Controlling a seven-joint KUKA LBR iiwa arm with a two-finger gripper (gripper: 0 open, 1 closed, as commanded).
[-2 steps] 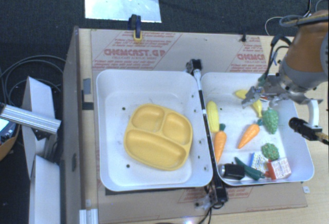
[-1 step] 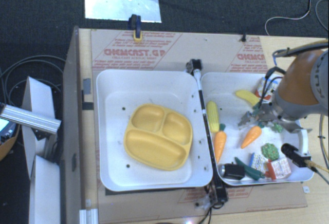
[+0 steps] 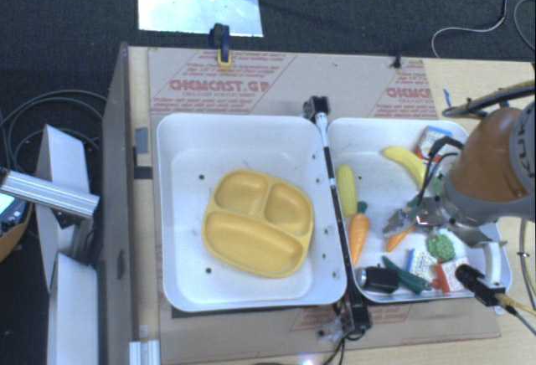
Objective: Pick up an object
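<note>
While the gripper point(image 3: 400, 225) hovers, a carrot point(image 3: 358, 236) lies just beside it.

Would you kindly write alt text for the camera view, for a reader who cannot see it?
A grey and orange robot arm reaches from the right over the right white bin, which holds a banana, a corn cob, a carrot and other small items. The left white bin holds a yellow divided tray.

R bin point(image 3: 339, 137) crowded: corn point(image 3: 345, 185), carrot point(image 3: 358, 236), banana point(image 3: 405, 161) close together; L bin point(image 3: 180, 137) open around yellow tray point(image 3: 260, 221).
</note>
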